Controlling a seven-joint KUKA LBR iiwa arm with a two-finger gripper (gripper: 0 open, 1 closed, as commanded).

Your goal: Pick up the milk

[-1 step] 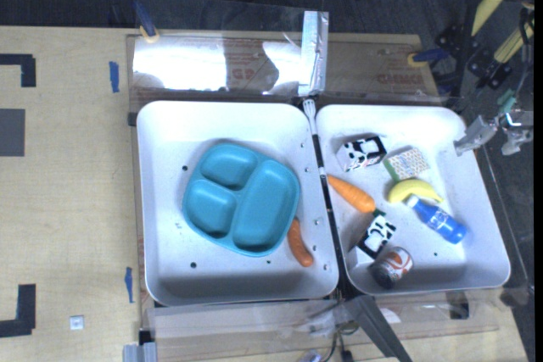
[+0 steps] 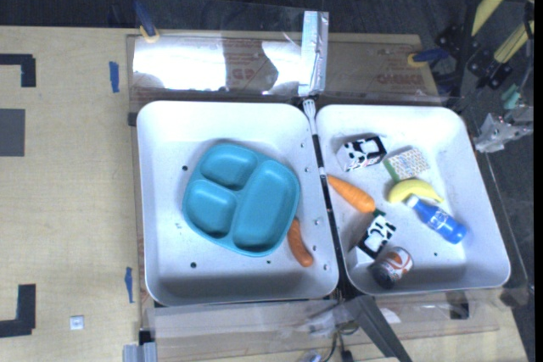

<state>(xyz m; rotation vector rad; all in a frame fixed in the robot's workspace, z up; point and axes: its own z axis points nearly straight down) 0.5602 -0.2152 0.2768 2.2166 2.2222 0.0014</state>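
Left bin (image 2: 161, 131): blue divided plate (image 2: 242, 197), carrot (image 2: 298, 242) touching its right edge. Right bin (image 2: 450, 127): carrot (image 2: 352, 193), banana (image 2: 411, 190), blue bottle (image 2: 439, 219) (lying flat), can (image 2: 391, 264).

Blue plate (image 2: 242, 197) partly hides an orange carrot (image 2: 298, 242)

Right bin (image 2: 475, 182): two cow-patterned milk cartons, one (image 2: 363, 153) near its far edge, another (image 2: 377, 235) toward the near edge; carrot (image 2: 351, 193) between them. Left bin (image 2: 161, 182): blue divided plate (image 2: 241, 197)
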